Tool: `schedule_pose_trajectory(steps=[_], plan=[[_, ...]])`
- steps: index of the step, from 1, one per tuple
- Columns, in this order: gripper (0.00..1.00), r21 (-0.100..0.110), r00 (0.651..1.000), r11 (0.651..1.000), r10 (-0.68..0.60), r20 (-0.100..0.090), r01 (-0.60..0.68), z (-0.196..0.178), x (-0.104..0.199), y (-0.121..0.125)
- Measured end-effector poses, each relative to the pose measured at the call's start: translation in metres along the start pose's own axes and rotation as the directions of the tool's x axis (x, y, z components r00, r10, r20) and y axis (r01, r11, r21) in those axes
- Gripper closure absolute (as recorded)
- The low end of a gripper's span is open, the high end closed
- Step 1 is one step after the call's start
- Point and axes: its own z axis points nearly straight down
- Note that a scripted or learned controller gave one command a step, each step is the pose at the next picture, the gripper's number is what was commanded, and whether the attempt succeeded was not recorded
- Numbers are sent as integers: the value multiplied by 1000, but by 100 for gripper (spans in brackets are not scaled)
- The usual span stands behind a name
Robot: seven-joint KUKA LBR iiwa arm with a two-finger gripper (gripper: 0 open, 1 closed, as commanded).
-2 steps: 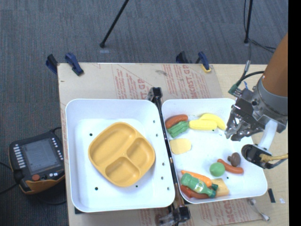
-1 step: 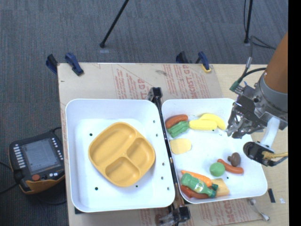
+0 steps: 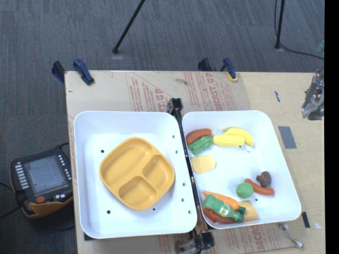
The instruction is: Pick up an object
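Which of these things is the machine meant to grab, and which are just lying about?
For the job (all in the right bin):
banana, corn, sausage, green ball, green bottle, carrot, and the pincer at the right edge.

Lying about:
yellow tray in the left bin, clamps, handheld screen, tape.

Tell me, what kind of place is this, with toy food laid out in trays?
Probably a robotics lab test bench. A cardboard-topped bench held by blue clamps carries two white bins, tripod legs stand on grey carpet, and a handheld control pendant lies beside the bench.
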Motion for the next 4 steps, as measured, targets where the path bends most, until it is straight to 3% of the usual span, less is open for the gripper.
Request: schedule_pose_trajectory(steps=[1,2,4], plan=[[100,7,992,992,129,5,-129,-9,-39,46],[100,8,993,993,118,5,-118,-9,-89,89],[100,-3,995,995,103,4,-103,-28,-85,91]])
